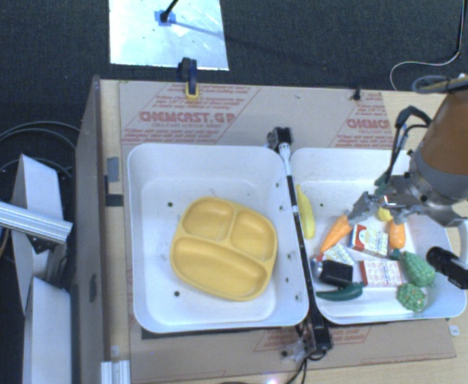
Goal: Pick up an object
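Two white bins side by side on the tabletop (218, 106), a divider (296, 222) between them. The divider is the landmark.

Left of the divider: left bin (150, 214) with a yellow sectioned tray (224, 247), lying flat, one large compartment toward the front and two smaller ones behind.

Right of the divider: right bin (330, 186) with the clutter. Yellow banana (305, 211) just beside the divider, long axis running along it, front to back. Orange carrot (336, 233) a bit farther right, tilted, thick end up-right toward the claw, tip down-left toward the divider. Black block (337, 273) near the front, close to the divider. Dark green pepper (344, 293) in front of it, long axis roughly crosswise to the divider. Red-white carton (370, 241) and another printed box (382, 273) farther right. Small orange piece (396, 234) right of the carton. Two green bumpy veggies at the far right: one (417, 267) behind, one (412, 297) in front.

Arm (458, 146) reaches in from the right, over the right bin. Claw (375, 205) is low, just above the carrot's thick end and the carton. Fingers look spread, one grey finger (362, 206) pointing down-left, nothing visibly clamped between them. A yellowish bit shows near the claw, too small to identify.
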`<state>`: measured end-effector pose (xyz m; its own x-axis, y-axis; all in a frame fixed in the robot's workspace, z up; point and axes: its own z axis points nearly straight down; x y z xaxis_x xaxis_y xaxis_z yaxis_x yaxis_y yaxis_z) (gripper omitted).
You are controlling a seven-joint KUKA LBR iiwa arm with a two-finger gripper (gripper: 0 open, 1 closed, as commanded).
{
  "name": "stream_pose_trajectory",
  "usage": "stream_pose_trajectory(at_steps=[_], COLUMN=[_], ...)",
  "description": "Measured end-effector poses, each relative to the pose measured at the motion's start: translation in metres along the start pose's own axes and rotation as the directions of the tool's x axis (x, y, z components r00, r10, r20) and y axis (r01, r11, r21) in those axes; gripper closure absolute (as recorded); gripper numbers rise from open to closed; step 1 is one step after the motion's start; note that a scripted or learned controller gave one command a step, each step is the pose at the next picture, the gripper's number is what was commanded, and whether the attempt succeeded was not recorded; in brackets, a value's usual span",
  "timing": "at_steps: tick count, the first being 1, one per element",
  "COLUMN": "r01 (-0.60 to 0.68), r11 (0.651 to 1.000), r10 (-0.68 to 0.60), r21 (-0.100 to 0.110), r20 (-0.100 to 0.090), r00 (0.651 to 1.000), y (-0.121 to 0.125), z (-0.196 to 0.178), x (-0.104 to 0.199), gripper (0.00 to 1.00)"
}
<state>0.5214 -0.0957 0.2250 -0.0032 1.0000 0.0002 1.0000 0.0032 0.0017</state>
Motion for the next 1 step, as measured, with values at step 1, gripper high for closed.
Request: stream_pose_trajectory(at_steps=[1], r01=[-0.002], r11=[1.000], r10=[0.002], r21=[-0.009], r20=[0.002], r00=[1.000], y=[0.0047], z=[0.1400], x=[-0.0103], gripper=[0.00])
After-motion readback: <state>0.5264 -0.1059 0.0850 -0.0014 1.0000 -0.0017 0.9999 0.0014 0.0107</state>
